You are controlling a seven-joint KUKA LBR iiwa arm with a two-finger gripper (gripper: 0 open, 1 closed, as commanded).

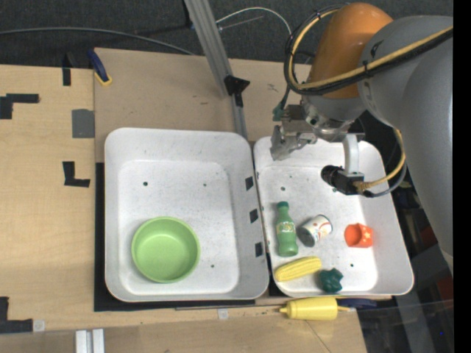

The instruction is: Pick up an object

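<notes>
A robotics lab: taped plywood bench [44, 197], two white bins [121, 197], loose cabling [243, 17].

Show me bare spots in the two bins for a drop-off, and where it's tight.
Left bin: bare everywhere but the near-left corner, where the green bowl sits. Right bin: a bare strip between the gripper at the far rim and the green bottle. Crowded near end: bottle, can, orange cup, corn, dark green piece.

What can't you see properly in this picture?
- Gripper: too small and blurry in the camera view to tell how it is set.
- Can: label too small to read.
- Dark green toy: shape too small to name.
- Yellow bottle: lies outside the right bin, its bottom partly behind the bench edge.
- Arm: cut off by the right edge.
</notes>
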